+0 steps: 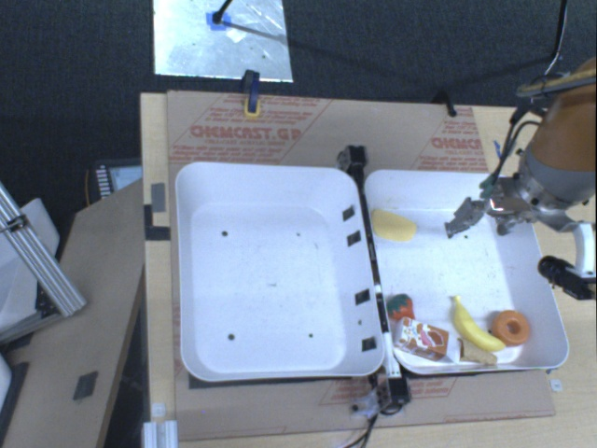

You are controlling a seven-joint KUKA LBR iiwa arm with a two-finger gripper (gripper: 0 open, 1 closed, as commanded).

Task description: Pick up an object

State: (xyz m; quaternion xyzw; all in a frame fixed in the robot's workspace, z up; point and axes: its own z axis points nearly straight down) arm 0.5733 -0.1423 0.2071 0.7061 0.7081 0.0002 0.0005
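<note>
My gripper (460, 222) hangs over the back middle of the right bin (532, 259), fingers pointing left, with nothing seen between them. A pale yellow lemon-like piece (394, 225) lies to its left, close to the bin's divider side. At the bin's front lie a yellow banana (471, 323), an orange ring-shaped piece (510, 327), a small red and green piece (400, 306) and a red and white packet (424, 340).
The left bin (270, 269) stands beside the right one, joined by a black clamp strip (366, 250). A tan wedge (478, 353) lies beside the banana. A shiny metal plate (222, 24) rests beyond the bench.
</note>
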